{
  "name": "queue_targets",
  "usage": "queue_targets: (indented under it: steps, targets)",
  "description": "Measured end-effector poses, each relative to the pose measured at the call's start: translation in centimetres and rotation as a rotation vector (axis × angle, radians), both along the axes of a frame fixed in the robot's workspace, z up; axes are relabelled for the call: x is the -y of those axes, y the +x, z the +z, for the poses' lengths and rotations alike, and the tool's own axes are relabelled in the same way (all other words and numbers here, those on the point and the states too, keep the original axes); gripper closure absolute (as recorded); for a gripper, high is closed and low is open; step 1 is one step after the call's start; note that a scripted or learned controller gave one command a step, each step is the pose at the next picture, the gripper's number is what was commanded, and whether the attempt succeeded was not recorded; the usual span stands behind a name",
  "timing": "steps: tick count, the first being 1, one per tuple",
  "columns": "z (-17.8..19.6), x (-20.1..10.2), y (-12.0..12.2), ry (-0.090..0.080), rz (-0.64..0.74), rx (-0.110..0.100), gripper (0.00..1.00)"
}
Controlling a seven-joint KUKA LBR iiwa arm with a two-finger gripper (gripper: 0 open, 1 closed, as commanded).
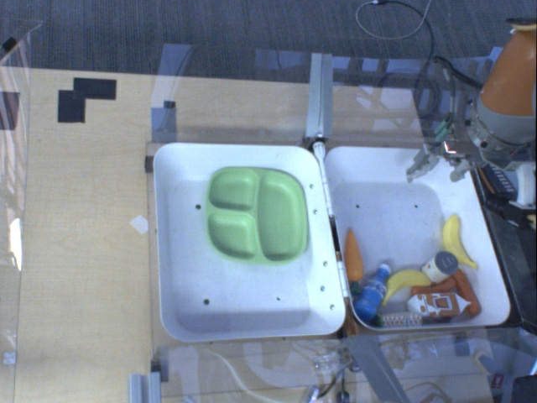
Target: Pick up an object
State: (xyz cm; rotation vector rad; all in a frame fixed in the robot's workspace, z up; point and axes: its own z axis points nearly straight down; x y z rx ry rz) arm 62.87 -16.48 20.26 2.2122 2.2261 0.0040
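Pale wood bench [84,250] against dark blue-grey carpet [210,15]; a thin cable [403,15] loops on the floor. Two shallow white bins side by side, matte plastic with rounded corners. Left bin [180,300] holds a green divided tray [256,214], three compartments, smooth and glossy. Right bin [386,217]: objects crowd its near corner: orange carrot [353,257], blue bottle [372,290], two yellow bananas [457,240] [406,280], brown-and-white packet [440,302]. Gripper [438,164] hangs over the right bin's far edge, fingers [421,164] spread apart, nothing between them, well apart from the pile.
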Motion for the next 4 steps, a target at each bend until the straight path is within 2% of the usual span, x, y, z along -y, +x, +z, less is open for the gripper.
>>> queue_targets:
  steps: [1,2,3,4]
  targets:
    - [-11.3,0.5,-10.3,-0.002,0.169,0.006,0.0]
    - [-9.2,1.1,-3.9,-0.001,0.025,0.003,0.0]
    - [-11.2,1.7,-7.0,0.001,0.199,0.012,0.0]
    - [-11.0,-5.9,-1.3,-0.002,0.277,0.004,0.0]
